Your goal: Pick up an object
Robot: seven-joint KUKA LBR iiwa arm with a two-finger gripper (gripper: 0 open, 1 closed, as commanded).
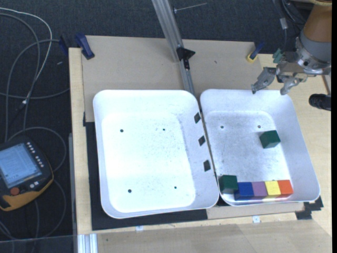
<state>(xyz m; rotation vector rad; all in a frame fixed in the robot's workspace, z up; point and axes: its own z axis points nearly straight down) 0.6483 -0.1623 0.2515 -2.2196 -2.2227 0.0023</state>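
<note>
My gripper [273, 87] hangs above the far rim of the right bin [300, 136], its two fingers spread apart and open with nothing between them. A dark green block [269, 139] lies alone in the right bin, below and in front of the gripper. Along that bin's near edge sits a row of blocks: green [228, 183], blue [244, 189], purple [259, 188], yellow [272, 187] and orange [285, 186].
The left bin [105, 141] lies beside the right one, with black clips [201, 140] between them. A slanted metal pole [167, 25] rises behind the bins. Blue clamps [84, 46] grip the bench's far edge. A handheld pendant [21, 168] lies on the floor at left.
</note>
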